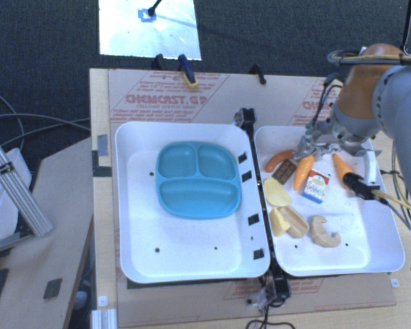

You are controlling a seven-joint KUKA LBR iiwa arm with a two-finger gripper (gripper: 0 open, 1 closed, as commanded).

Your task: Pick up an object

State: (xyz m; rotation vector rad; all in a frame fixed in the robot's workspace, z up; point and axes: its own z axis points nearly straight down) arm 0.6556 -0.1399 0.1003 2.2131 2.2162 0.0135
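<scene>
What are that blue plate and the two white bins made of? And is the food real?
The blue plate looks like moulded plastic: even colour, soft sheen, rounded compartments. The white bins look like thin plastic too, smooth with rolled rims. The carrot and the other food pieces look like toys, probably plastic, with flat uniform colours, though the view is too coarse to be sure.

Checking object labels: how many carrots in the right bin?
3. One carrot lies at the bin's upper left, a second carrot stands beside the small carton, a third carrot lies right of the carton. The arm may hide more behind it.
</scene>
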